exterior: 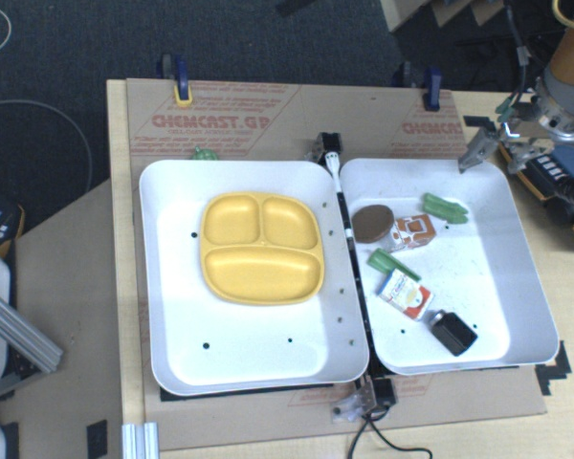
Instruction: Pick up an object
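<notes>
Metal gripper hangs over the far right corner of the right bin, its fingers spread apart and holding nothing. Nearest below it lies a green piece; farther off are a brown disc, a red-and-white packet and a black block. A yellow divided plate sits in the left bin.
</notes>
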